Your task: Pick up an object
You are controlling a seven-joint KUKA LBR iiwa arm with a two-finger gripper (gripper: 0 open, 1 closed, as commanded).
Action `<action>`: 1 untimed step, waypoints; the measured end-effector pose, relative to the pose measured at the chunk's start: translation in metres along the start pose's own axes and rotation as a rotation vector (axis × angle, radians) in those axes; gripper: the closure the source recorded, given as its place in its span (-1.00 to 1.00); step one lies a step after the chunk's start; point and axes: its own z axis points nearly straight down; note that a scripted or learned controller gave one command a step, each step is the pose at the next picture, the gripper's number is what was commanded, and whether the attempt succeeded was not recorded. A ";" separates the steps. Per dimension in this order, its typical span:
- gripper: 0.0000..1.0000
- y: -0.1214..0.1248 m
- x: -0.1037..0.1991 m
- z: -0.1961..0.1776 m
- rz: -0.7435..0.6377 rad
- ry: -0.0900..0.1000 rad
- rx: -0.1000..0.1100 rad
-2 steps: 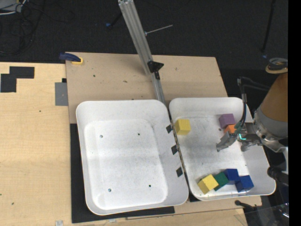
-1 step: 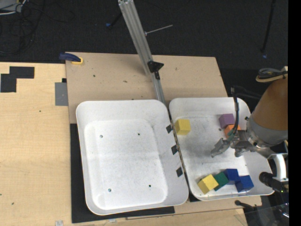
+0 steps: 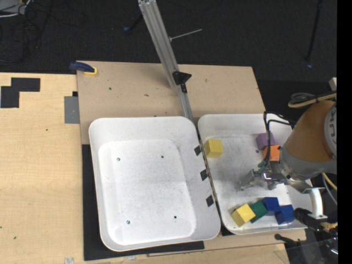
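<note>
While arm reaches in from your right, bent low over right bin, note gripper angled down-left near bin floor, fingers spread apart, nothing between them. Yellow cube sits near bin's left wall, well apart. Yellow block, green block, blue blocks cluster at front edge. Purple block and orange block lie beside wrist.

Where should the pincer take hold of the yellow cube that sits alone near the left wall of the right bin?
Probably from straight above, closing on two opposite side faces of the yellow cube: it sits flat, apart from other blocks, with room around it.
</note>
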 end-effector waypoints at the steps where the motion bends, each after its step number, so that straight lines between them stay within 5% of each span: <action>1: -1.00 0.000 0.000 0.013 0.002 -0.001 -0.006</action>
